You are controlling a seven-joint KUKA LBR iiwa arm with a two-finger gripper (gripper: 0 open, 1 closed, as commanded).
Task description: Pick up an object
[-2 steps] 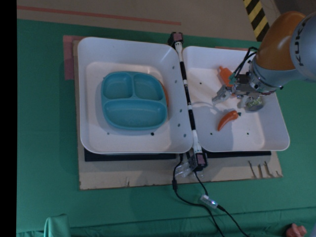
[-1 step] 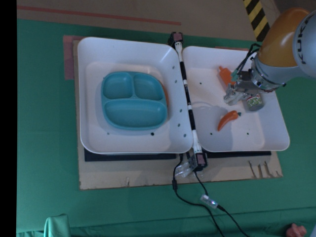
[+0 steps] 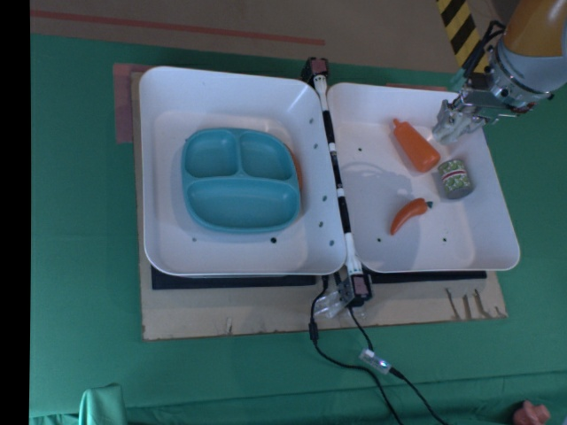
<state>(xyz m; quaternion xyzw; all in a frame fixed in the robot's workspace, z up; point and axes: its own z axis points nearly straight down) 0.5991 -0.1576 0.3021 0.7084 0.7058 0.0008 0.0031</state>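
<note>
The jaws stand slightly apart with nothing between them, the gripper [image 3: 454,124] hanging over the far right part of the right bin [image 3: 381,246], just beside the orange bottle [image 3: 415,145]. That bottle lies tilted on the bin floor. Near it, toward the right wall, rests a small grey can [image 3: 454,179] with a patterned label, and an orange chili pepper [image 3: 409,214] lies below them. The left bin [image 3: 168,246] holds a teal divided plate [image 3: 239,180].

Smooth white plastic bins [image 3: 177,96], a matt teal plastic plate [image 3: 239,180] — rough brown cardboard [image 3: 230,312] beneath.
</note>
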